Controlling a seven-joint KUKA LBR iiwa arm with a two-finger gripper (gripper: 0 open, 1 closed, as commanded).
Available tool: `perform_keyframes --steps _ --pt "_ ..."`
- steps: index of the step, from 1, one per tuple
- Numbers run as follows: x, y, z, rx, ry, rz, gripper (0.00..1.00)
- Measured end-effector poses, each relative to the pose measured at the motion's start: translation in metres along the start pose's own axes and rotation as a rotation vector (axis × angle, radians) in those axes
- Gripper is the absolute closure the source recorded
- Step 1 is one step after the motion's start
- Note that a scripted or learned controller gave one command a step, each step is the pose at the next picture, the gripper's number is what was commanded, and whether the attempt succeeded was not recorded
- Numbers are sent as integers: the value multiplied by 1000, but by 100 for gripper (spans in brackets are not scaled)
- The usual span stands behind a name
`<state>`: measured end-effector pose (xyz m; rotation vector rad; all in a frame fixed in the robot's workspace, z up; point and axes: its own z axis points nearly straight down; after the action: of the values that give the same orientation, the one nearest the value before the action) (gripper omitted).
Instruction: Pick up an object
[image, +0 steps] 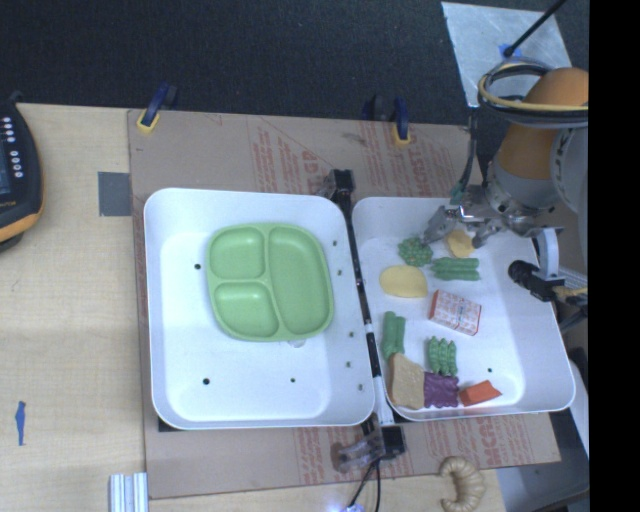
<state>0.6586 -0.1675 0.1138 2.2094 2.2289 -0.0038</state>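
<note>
Above the right bin (540, 330), the gripper (462, 226) hangs over a small yellow piece (460, 243); whether its fingers are spread or closed, I can't tell. A green divided plate (270, 281) sits left of that bin.

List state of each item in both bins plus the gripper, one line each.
green divided plate: upright, flat in left bin, compartments bare
gripper: low over right bin's far end, above a small yellow piece; grasp not discernible
yellow lemon-shaped toy: lying loose in right bin
red-and-white box: lying flat, tilted
purple block: against near wall, between bread slice and orange piece
</note>
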Motion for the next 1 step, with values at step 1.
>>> perform_keyframes --steps 1 --pt "-47 -4 23 2 2 9 0"
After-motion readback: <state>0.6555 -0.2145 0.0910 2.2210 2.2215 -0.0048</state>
